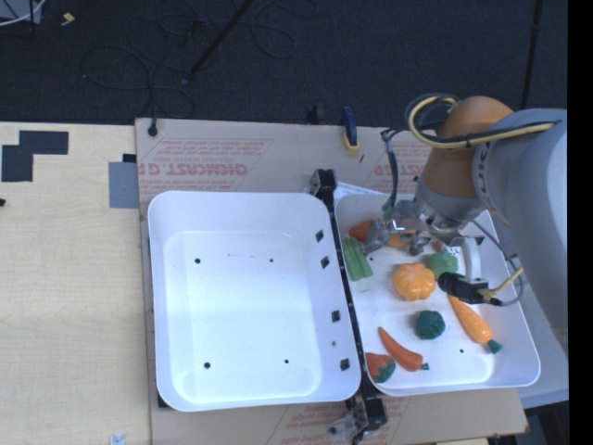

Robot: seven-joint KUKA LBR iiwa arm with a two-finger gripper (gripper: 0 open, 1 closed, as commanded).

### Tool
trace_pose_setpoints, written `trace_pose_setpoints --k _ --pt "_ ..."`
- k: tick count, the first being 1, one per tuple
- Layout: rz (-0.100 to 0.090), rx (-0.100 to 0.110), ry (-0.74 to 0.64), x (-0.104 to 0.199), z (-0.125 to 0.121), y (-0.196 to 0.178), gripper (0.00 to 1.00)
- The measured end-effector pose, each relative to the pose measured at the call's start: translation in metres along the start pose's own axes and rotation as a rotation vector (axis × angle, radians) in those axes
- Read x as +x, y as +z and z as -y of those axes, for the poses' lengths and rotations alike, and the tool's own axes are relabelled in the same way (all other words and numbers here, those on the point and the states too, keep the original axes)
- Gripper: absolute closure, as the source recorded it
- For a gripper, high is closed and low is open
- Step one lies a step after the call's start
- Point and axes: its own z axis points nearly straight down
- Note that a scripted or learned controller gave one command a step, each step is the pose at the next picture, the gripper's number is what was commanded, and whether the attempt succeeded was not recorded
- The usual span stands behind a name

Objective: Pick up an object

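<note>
- The fingers cannot be made out: the gripper point(405, 233) is lowered over the far part of the right bin point(519, 360), and whether anything is clamped cannot be told.
- Just beside it, toward the camera, an orange round fruit point(413, 281) is seen.
- A green stick point(357, 258) lies to its left.
- Nearer the front, a dark green ball point(428, 324), a carrot point(473, 321) and a red pepper point(399, 348) are spread.
- The left bin point(167, 248) lies beyond the divider.

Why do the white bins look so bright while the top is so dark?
Camera view: overhead light washes out the left bin and right bin, the floor behind stays dim, and small things near the gripper look soft.
</note>
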Motion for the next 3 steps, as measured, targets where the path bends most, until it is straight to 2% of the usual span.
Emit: trace_pose_setpoints --k 1,2,3 --pt "-0.001 -0.002 0.003 -0.003 0.055 -0.001 0.0" --pt "0.001 -0.005 0.006 0.021 0.12 0.0 0.0" --pt "-0.001 -0.005 0.013 0.019 0.118 -0.01 1.0"
